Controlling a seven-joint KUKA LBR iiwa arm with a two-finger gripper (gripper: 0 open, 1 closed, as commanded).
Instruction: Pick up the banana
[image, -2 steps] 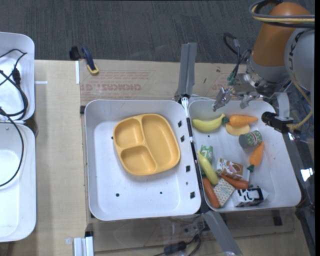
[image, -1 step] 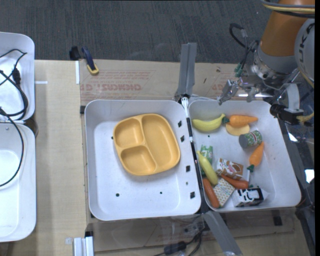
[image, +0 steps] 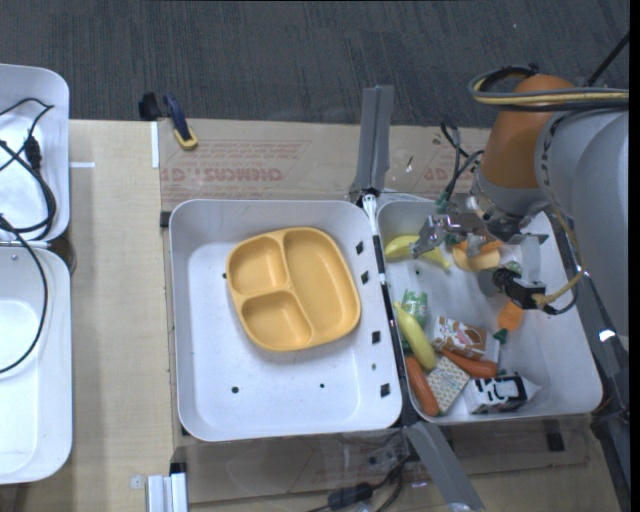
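The arm (image: 560, 150) runs off the right edge, and its wrist hides the right bin's (image: 560, 395) upper right corner. The gripper (image: 440, 232) covers part of the banana (image: 402, 246); how its jaws stand is unclear. The small packets (image: 458, 338) bear print too small to read

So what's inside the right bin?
The right bin holds two bananas, carrots, small boxes and a carton. The gripper and arm hang over its far end, covering whatever lies beneath.
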